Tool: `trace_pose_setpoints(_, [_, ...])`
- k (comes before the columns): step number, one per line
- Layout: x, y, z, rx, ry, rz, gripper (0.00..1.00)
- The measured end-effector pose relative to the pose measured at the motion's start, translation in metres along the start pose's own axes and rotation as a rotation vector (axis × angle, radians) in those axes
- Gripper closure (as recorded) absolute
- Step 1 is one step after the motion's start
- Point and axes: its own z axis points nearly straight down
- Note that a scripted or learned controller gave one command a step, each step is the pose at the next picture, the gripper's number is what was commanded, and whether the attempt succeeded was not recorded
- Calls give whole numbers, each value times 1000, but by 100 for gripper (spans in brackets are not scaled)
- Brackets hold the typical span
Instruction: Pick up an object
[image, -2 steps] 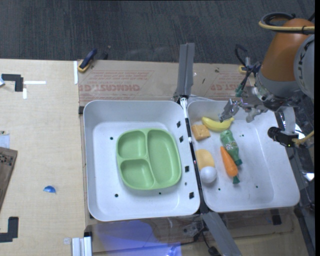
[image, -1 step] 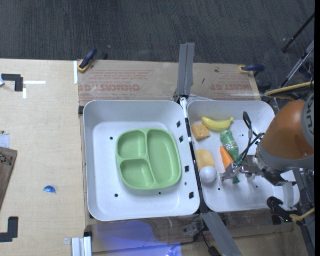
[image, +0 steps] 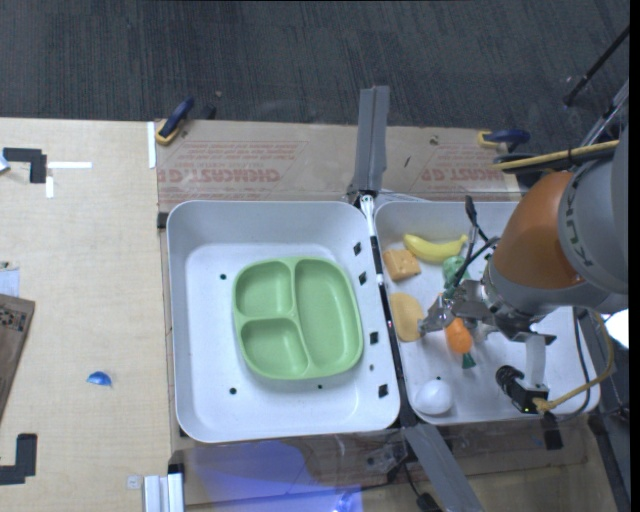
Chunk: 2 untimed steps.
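Hand (image: 447, 312) low in right bin (image: 560, 405), beside carrot (image: 459, 337), grip state unclear

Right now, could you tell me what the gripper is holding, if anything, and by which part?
It cannot be told: the gripper sits low over the carrot in the right bin, but any hold is hidden.

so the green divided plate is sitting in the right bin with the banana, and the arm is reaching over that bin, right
Not quite. The camera view shows the green divided plate in the left bin, alone there. The banana is in the right bin, and the arm does reach over that bin, with the gripper down among the food items.
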Motion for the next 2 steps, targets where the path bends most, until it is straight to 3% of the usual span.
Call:
trace_pose_setpoints(1, [-2, 0, -8, 3, 0, 5, 100])
trace_pose_setpoints(2, [39, 21, -100, 1, -2, 43, 100])
